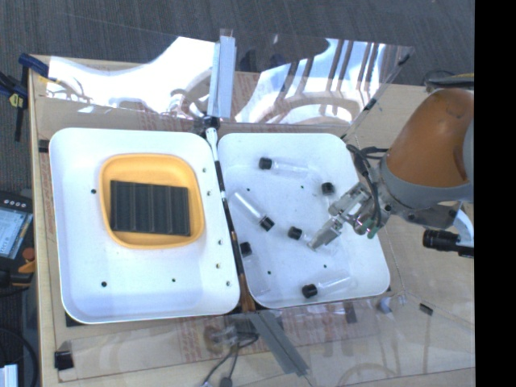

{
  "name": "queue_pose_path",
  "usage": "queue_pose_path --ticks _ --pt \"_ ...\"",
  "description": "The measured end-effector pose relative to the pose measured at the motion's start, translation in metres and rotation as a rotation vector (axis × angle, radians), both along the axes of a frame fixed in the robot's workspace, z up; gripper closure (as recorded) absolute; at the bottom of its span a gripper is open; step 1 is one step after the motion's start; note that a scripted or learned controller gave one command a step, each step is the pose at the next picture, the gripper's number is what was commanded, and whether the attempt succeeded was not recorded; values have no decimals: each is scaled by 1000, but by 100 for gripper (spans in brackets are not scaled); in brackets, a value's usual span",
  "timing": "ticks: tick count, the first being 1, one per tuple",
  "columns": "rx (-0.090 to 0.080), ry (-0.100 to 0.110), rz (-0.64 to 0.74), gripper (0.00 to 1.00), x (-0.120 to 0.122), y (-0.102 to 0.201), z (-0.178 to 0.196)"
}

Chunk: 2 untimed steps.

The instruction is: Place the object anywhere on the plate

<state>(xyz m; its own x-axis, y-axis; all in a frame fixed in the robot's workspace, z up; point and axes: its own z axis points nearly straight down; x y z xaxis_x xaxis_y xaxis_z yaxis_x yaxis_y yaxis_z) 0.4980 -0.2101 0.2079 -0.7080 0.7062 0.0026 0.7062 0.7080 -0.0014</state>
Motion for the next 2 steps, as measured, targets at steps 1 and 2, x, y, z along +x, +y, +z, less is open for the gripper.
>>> queue_pose_path --ticks 1,2 --pt "0 0 0 0 0 0 0" --pt "0 0 0 0 0 0 0"
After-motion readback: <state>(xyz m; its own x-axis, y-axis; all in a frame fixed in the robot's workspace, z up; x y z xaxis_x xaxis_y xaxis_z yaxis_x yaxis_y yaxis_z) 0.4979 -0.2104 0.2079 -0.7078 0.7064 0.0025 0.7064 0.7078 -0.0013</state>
